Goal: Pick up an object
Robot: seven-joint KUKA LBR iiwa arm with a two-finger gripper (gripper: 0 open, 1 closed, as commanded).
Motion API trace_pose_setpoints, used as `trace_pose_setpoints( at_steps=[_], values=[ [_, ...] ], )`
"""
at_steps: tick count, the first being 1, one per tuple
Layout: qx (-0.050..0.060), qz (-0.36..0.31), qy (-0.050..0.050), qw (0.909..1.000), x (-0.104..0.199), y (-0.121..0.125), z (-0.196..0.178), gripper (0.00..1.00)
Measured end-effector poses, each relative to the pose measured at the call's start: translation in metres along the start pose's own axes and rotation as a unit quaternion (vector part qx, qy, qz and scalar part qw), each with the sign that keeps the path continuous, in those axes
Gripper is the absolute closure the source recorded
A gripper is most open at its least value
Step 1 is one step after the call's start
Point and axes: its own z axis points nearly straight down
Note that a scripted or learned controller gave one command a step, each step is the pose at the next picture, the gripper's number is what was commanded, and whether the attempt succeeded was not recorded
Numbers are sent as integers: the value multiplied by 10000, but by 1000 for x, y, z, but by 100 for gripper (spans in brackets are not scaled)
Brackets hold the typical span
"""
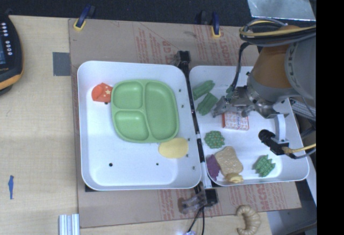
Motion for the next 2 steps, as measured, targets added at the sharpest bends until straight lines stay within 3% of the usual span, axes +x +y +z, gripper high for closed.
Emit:
trace_pose_setpoints(
  at_steps=[1, 2],
  values=[
    [4, 3, -1, 10000, -1, 0, -11, 100],
    [8, 0, -3, 10000, -1, 0, -10, 0]
  ],
)
